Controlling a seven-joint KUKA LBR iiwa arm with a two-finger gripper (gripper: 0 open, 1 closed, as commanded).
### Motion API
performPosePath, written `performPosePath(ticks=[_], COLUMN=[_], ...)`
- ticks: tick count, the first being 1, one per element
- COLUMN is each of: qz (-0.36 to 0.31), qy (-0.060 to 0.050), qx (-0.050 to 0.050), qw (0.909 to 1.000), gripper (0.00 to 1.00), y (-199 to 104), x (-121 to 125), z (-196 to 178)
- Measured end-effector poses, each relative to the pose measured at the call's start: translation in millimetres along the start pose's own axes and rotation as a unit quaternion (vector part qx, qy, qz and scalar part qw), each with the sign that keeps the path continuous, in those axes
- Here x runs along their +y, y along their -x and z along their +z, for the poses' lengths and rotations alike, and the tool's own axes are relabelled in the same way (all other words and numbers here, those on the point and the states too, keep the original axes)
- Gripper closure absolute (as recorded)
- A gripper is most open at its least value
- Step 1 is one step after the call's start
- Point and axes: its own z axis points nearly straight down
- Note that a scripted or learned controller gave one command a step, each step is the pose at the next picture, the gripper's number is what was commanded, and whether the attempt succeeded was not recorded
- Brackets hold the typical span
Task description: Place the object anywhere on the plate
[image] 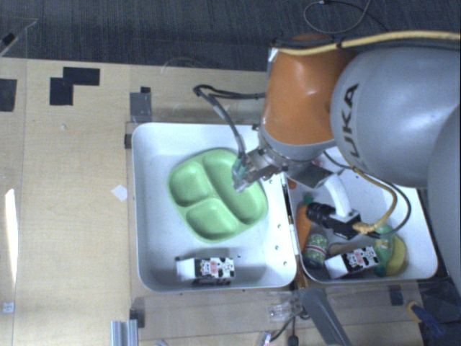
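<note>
Looking down at a slant, you see two shallow white bins side by side on a pale wooden bench point(65, 215). Your arm point(374, 99), grey with an orange band, reaches in from the right and covers the top of the right bin point(425, 262). Its gripper point(243, 173) hangs over the left bin point(144, 215), right above the top right part of the plate point(216, 193), a green dish with three compartments sitting near the middle of that bin. You cannot tell from this view whether the fingers are spread or pressed together, nor whether anything sits between them; the tip is small and blurred against the green. A small white carton point(207, 268) with a printed face lies on its side along the bottom edge of the left bin, well apart from the plate. In the right bin, near its bottom edge, lies a cluster of items: an orange carrot point(305, 225) by the left wall, a dark can point(315, 251) just below it, another white carton point(353, 260), and a yellow-green fruit point(392, 254) at the right. Black cables point(216, 103) loop from the wrist across the top rim of the left bin.
</note>
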Motion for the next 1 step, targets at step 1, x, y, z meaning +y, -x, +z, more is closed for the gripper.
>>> performPosePath(ticks=[1], qz=[0.000], qy=[0.000], qx=[0.000], qw=[1.0000], gripper=[0.00], y=[-0.2], x=[0.0], z=[0.0])
